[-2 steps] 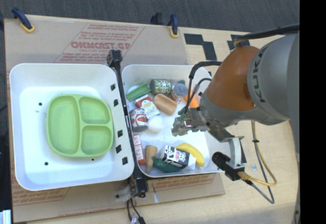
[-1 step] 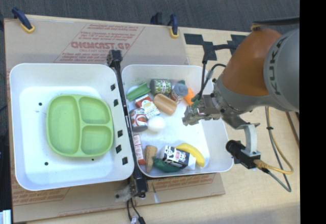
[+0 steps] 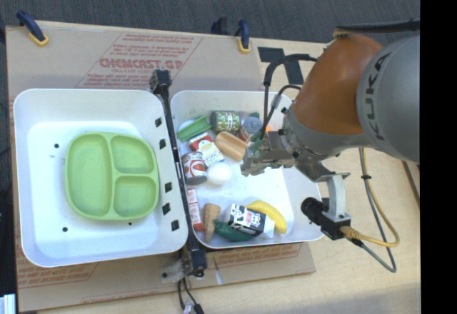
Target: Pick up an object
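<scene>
Grey arm (image 3: 396, 102), orange band (image 3: 335, 88), yellow cable (image 3: 378, 223).

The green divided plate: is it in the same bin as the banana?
No, the green divided plate lies in the left bin, the banana in the right bin.

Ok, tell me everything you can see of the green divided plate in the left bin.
The green divided plate is pale lime, looks like plastic, rounded-square, with three compartments: one tall on the view's left, two smaller on the right. It lies flat, face up, mid-floor of the left bin, its compartments bare. It touches the bin floor alone.
</scene>
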`<state>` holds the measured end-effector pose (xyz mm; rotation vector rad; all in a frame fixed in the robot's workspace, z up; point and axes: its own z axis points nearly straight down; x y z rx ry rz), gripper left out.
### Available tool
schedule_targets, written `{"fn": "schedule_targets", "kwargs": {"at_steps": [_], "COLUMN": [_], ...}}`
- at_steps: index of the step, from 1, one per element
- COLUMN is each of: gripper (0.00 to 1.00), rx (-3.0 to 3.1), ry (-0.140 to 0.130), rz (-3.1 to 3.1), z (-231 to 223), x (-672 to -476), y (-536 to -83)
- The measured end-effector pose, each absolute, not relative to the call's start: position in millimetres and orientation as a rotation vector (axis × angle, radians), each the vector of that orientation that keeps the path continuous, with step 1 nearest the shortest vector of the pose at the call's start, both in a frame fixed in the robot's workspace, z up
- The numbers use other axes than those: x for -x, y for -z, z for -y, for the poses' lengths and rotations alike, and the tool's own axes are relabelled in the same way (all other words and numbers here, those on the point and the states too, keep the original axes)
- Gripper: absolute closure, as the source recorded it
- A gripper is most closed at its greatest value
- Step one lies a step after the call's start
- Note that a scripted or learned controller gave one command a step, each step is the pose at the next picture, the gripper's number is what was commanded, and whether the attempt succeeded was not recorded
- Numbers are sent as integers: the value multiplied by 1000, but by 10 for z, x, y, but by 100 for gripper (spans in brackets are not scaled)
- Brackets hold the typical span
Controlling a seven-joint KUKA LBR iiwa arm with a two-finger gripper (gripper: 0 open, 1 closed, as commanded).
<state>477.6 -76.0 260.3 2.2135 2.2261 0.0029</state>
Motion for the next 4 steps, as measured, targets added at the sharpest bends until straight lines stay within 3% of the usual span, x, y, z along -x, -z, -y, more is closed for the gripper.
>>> {"fn": "schedule_targets", "kwargs": {"at_steps": [1,2,4], "gripper": [100,100,100], "rx": [-2214,-2215,-2204], "ry": [1,5,1], "rz": [-2231,-2230,-2238], "z": [234,653,646], "x": [-4770,-4769,-4799], "y": [-2186,-1915,-2124]}}
